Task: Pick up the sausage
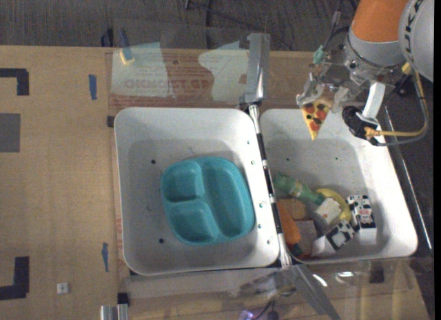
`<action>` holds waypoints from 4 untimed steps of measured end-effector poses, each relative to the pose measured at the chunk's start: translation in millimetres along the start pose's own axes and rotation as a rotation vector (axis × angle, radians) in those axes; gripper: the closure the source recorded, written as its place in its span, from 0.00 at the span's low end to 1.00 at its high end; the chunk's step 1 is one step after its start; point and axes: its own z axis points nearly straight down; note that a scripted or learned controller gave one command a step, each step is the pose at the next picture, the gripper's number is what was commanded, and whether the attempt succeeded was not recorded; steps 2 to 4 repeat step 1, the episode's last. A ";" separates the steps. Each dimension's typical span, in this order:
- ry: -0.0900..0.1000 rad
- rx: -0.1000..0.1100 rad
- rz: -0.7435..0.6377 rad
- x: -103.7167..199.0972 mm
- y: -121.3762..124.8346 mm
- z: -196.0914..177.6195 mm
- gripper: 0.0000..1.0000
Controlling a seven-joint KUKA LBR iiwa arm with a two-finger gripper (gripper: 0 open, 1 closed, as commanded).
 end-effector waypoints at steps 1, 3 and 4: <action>0.000 0.000 -0.110 73.7 -10.7 63.6 1.00; 0.000 0.000 -0.110 73.7 -10.7 63.6 1.00; 0.000 0.000 -0.110 73.7 -10.7 63.6 1.00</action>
